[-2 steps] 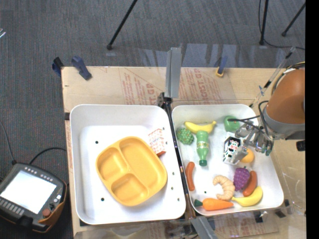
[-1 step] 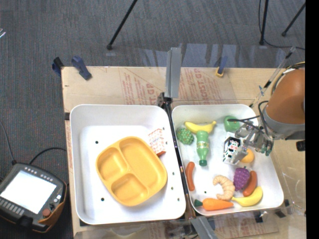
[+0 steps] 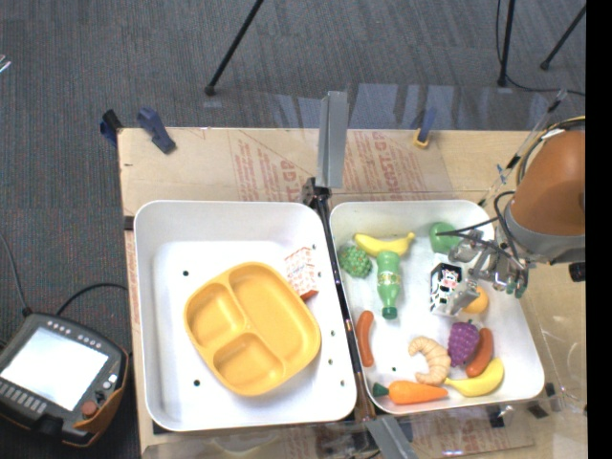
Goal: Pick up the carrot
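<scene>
Near the front edge of the right bin [image 3: 531, 352], toward its front-left corner, lies the carrot [image 3: 416, 392], orange with a green stub at its left end, flat on the bin floor. A yellow banana [image 3: 478, 381] lies just beside its right end; a beige croissant-like piece [image 3: 430, 357] sits just behind it. The gripper [image 3: 483, 273] hangs over the right-hand part of the same bin, by a black-and-white carton [image 3: 446, 287] and an orange fruit [image 3: 475, 301], well apart from the carrot. Its jaws are too small and cluttered to judge for opening, and no object is visible between them. The left bin [image 3: 158, 256] carries a yellow divided plate [image 3: 251, 327].

Judged step: approach; the carrot is untouched. The next move calls for travel toward the bin's front edge, alignment across the carrot's short axis, and a descent clear of the banana and the croissant piece, whose closeness leaves little room for the jaws.
</scene>
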